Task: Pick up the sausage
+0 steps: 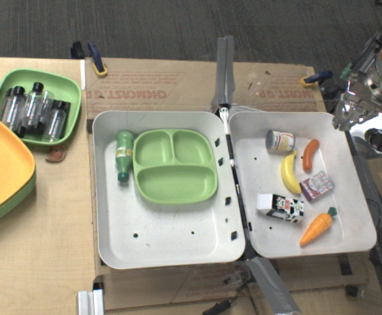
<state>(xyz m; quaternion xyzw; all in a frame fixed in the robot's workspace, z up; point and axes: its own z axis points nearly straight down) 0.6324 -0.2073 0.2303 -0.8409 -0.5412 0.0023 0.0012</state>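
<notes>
My hand [346, 118] is at the far right of the view, just outside the upper right corner of the right bin [358, 195], above the surface [53, 241]. It is small and partly cut by the edge, so I cannot tell if it is released or clenched; nothing shows between its tips.

The sausage [310, 154] lies in the right bin, upper part, orange-red, tilted approx. upright, just beside the top end of the banana [289, 172] and right of the small can [280, 141], which lies on its side. Below the sausage is a pink carton [316, 185], then a black & white milk box [281, 207] and a carrot [318, 228] w/ green tip, near the bottom right of the bin.

In the left bin [112, 241] is a green divided plate [175, 165] and a green bottle [124, 155] touching its left side.

Left on the surface: a green tray [66, 84] w/ dark bottles, and orange plates [4, 169].
</notes>
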